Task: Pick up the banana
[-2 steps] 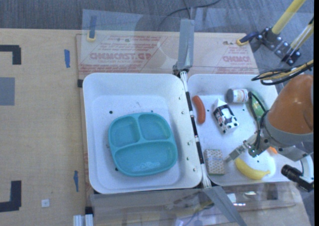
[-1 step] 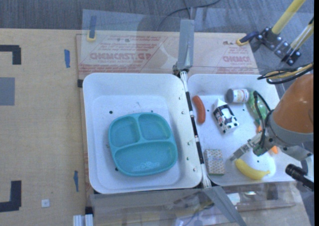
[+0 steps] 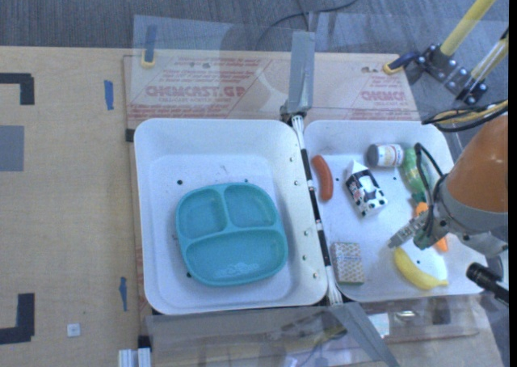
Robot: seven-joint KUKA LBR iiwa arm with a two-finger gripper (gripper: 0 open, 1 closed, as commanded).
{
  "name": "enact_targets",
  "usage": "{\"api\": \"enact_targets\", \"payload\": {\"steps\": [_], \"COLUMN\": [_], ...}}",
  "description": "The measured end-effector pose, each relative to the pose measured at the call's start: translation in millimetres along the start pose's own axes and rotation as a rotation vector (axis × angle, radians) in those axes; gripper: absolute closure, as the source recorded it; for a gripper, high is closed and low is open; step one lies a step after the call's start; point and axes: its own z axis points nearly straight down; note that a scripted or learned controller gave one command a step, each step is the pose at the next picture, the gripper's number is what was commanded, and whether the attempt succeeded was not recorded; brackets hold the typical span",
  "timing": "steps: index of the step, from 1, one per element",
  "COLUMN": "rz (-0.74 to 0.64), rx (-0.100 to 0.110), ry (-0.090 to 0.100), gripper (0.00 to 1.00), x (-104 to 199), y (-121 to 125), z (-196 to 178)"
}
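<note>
The banana [image 3: 419, 271] lies flat on the floor of the right bin [image 3: 380, 291], near its front right corner, so nothing is lifted yet. The claw [image 3: 418, 235] hangs just above the banana's upper end. Is it apart or together? From up here I cannot tell. The whole grab remains.

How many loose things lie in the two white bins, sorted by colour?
Teal: 1, divided plate
Yellow: 1, banana
Orange-red: 1, sausage
Green: 1, packet
Black-and-white: 1, carton
Tan: 1, small box
Grey: 1, can
Total: 7
</note>
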Motion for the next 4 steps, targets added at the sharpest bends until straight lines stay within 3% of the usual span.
{"api": "enact_targets", "payload": {"steps": [1, 2, 3, 4], "rz": [0.332, 0.638, 0.622, 0.63], "rx": [0.008, 0.009, 0.009, 0.007], "ry": [0.004, 0.009, 0.033, 0.005], "gripper": [1.0, 1.0, 0.0, 1.0], "x": [-37.1, -47.4, -37.5, -45.9], "y": [-23.6, -29.7, -20.2, -25.8], "z": [11.3, 11.4, 10.3, 1.3]}}
